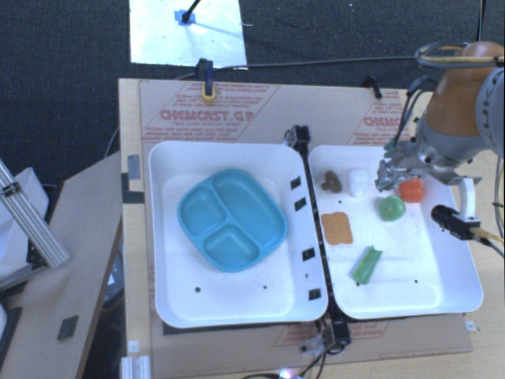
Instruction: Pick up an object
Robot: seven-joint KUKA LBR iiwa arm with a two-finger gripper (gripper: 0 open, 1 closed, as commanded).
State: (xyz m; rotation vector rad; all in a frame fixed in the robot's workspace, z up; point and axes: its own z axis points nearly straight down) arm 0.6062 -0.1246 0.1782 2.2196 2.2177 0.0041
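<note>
I see gripper [392, 178] low over right bin [418, 290], near its far edge, beside red piece [410, 189] and green ball [390, 208]. Approach step. Next: descend, close.

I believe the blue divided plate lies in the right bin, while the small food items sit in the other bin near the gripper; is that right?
Not quite. The camera view shows the blue divided plate in the left bin, not the right. The small food items, such as the orange square and the green piece, do sit in the other bin, near the gripper.
</note>
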